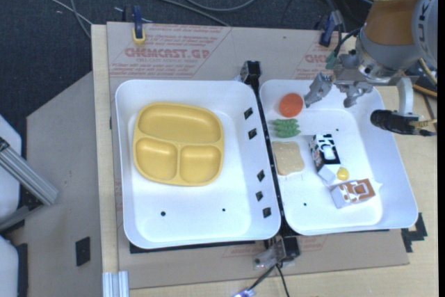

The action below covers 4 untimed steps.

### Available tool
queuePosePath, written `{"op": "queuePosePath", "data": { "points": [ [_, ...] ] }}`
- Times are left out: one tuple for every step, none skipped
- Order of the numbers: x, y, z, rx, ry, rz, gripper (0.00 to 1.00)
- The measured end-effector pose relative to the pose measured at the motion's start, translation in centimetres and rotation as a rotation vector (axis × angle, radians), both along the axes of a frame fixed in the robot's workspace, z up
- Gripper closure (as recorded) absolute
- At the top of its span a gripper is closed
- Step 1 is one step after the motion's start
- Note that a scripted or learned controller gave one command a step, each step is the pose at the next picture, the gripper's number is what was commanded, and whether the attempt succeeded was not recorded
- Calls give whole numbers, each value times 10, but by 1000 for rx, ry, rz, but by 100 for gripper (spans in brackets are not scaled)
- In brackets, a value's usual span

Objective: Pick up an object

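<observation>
In the right bin (pixel 389 170) we see five small things. One orange-red round piece (pixel 291 105) lies at the far left part, and one green leafy piece (pixel 285 126) is just near of it. One beige bread slice (pixel 288 158) lies below the green one, close to the left wall. One black and white carton (pixel 325 149) is in the middle, with a small yellow piece touching its near end. One white and brown packet (pixel 353 192) lies at the near right.

The claw (pixel 336 90) hangs over the far part of this bin, to the right of the orange-red piece and apart from it. Its two fingers stand wide apart, and nothing is between them.

The left bin (pixel 139 219) holds one yellow divided plate (pixel 179 143) with three compartments, in its far left part. The near and right parts of this bin are bare white floor. The two bins touch in the middle of the worktop (pixel 174 52), and one blue clamp (pixel 138 23) sits on the far edge.
</observation>
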<state>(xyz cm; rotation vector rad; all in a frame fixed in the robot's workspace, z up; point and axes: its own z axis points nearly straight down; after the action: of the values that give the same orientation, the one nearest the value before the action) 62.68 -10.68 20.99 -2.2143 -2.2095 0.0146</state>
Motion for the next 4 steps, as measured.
{"op": "queuePosePath", "data": {
  "points": [
    [3, 0, 8, -2, -15, 3, 0],
    [4, -8, -39, -2, -11, 1, 0],
    [5, -18, -93, -1, -9, 1, 0],
    [5, -17, -126, -2, -12, 2, 0]
  ]
}}
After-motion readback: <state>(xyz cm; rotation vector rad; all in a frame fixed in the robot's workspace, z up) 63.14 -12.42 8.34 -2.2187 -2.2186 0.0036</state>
